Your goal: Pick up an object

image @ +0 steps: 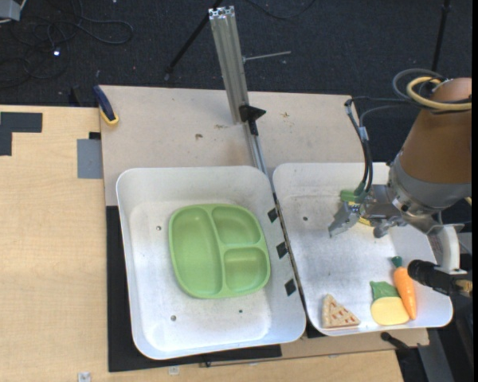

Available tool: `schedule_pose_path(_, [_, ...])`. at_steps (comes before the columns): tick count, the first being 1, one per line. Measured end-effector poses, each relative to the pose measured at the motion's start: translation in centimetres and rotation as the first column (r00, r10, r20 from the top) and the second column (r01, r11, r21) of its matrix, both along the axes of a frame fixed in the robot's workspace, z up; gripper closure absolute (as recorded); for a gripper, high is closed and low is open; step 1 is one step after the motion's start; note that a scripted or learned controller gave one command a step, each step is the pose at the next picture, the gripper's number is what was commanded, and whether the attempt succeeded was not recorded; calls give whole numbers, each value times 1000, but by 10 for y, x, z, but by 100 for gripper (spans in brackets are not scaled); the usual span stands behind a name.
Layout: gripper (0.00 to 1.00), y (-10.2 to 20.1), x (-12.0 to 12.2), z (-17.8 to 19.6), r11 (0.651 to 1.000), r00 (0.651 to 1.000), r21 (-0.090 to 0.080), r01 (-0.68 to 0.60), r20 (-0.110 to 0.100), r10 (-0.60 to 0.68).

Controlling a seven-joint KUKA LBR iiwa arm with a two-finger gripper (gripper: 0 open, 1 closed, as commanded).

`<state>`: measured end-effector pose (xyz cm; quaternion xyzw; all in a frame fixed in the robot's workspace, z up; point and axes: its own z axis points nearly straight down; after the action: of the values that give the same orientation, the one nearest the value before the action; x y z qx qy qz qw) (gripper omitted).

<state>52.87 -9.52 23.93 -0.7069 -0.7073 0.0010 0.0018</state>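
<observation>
The pincer [358, 217] is hovering over the upper middle of the right bin [319, 293], right of frame centre, and I cannot tell how it is set or whether it is gripping anything. The likely targets are lying at the lower right of the frame, in that bin's near corner: a carrot [406, 290], a yellow piece [389, 311] touching it, a small green piece [382, 290] just above the yellow one, and a waffle wedge [338, 313] a little to the left. All look like light, stiff plastic toys, probably smooth and apt to slip. The carrot is looking like the best bet, taken across its narrow middle; the flat wedge would be harder to pinch off the floor. The carrot is crowding the yellow piece and sitting near the bin's right wall, so a grip there may be nudging its neighbour. In the left bin [143, 213] a green divided plate [219, 249] is lying well apart, out of the way. A metal post [231, 62] is standing on the desk [167, 126] behind.
</observation>
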Motion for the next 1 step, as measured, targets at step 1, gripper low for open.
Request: schedule_pose_path(1, [0,-3,-3,-44,1000,1000,0,1,-4,-1])
